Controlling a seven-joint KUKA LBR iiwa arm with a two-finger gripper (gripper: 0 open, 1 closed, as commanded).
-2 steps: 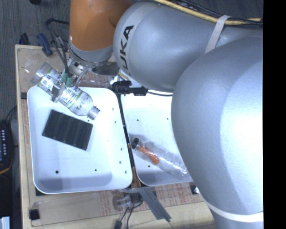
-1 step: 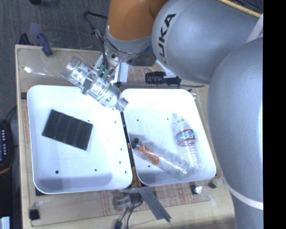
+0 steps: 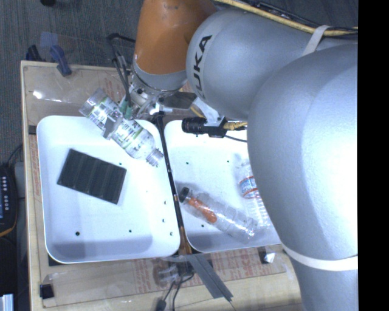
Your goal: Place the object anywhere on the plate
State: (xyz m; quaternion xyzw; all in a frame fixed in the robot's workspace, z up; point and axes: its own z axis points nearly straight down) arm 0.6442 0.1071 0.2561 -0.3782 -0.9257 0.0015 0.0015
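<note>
Lying tilted over the left bin (image 3: 91,243), a clear, green-labelled bottle (image 3: 124,130).

A dark grey carpeted floor (image 3: 73,24) fills the 10 to 12 o'clock part of the view and runs down the 9 o'clock edge. On it stands a pale wooden bench (image 3: 79,76) with red lettering along its 6 o'clock edge. A blue clamp (image 3: 59,58) sits at the bench's 10 o'clock corner. A dark device with small lit marks (image 3: 5,197) lies at 9 o'clock. Black cables (image 3: 292,13) cross the floor near 1 o'clock. Light is even and soft.
</note>
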